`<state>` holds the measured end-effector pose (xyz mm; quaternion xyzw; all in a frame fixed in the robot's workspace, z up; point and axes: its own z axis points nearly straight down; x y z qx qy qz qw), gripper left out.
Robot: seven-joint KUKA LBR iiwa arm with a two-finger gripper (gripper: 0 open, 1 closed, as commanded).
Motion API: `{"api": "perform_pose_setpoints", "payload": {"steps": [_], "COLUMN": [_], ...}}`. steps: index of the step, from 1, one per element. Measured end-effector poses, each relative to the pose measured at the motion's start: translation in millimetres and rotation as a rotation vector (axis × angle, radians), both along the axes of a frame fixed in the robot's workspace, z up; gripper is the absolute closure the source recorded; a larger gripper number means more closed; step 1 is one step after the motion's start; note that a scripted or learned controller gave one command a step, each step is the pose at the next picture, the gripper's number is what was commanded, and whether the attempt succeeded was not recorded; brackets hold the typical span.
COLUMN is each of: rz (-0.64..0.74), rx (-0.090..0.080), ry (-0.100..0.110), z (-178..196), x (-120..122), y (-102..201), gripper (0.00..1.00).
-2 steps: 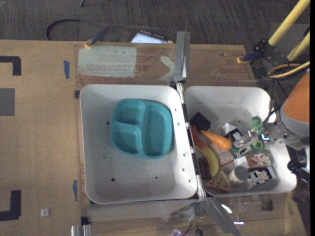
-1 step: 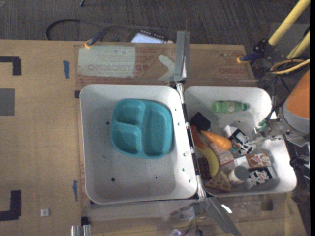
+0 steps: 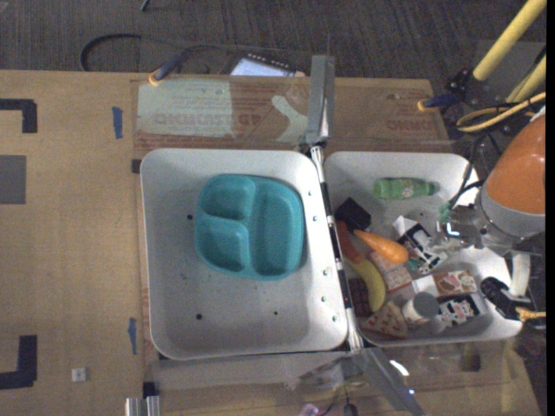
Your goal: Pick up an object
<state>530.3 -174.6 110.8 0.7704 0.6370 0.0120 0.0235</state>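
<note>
A teal divided plate (image 3: 251, 225) lies alone in the left white bin (image 3: 165, 302). The right white bin (image 3: 355, 167) holds a clutter of small items, among them a green bottle (image 3: 404, 187), an orange carrot (image 3: 382, 246) and a yellow banana (image 3: 373, 282). The arm's gripper (image 3: 457, 230) hangs over that bin's right side, beside small printed cards (image 3: 457, 282).

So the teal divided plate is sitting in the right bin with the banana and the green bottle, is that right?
Not quite. The camera view shows the teal divided plate alone in the left bin; the banana and green bottle are in the right bin.
</note>
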Motion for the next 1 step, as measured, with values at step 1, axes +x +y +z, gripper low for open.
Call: {"api": "perform_pose_setpoints", "payload": {"steps": [1], "rz": [-0.119], "rx": [0.024], "ry": [0.047], "z": [131.7], "x": [-39.8], "y": [45.4], "gripper": [1.00]}}
